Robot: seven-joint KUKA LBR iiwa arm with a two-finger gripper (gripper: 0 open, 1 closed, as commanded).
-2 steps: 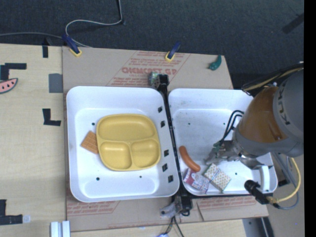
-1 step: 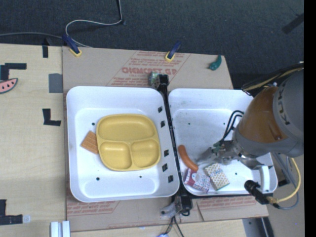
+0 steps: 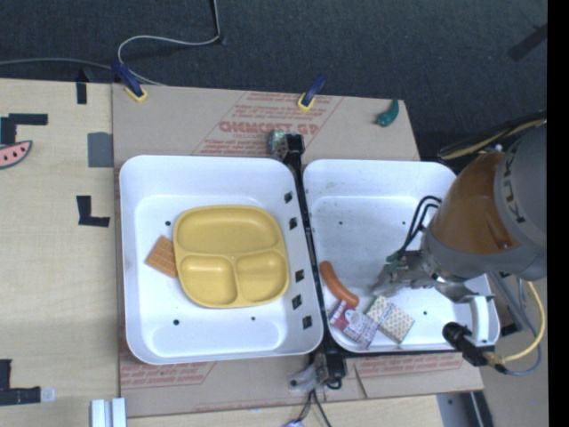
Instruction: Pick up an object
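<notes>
Cardboard covers the surface beneath two white bins. My claw hangs low in the right bin, and whether it is open or closed I cannot tell; its metal parts blur together there. Toward seven o'clock from it lies an orange sausage-shaped toy, slim and slanted. At six o'clock sits a tan speckled packet, perhaps a wrapped snack, touching a red-and-white wrapper. The left bin carries a yellow divided plate over a brown cracker-like square.
</notes>
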